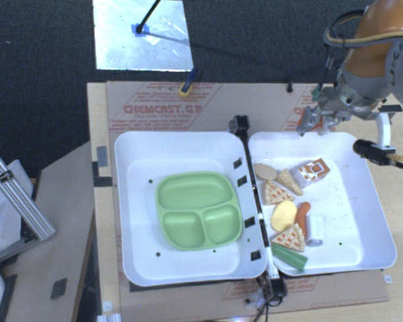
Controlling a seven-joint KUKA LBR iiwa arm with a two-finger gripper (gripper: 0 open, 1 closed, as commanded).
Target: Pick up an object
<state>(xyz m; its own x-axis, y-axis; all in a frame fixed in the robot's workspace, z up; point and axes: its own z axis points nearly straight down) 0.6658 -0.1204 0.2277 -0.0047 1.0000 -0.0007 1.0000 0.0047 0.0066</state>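
In the right bin (368,204), toy foods are lying in a crowded cluster against its left wall: a green stalk (288,256) nearest, then a pizza wedge (290,238), a yellow lemon (284,215) touching an orange sausage (302,215), and a small carton (310,172) farther back. A green divided plate (196,210) is sitting in the left bin (133,192). The gripper (317,122) is hovering over the right bin's far rim; its grip cannot be made out.
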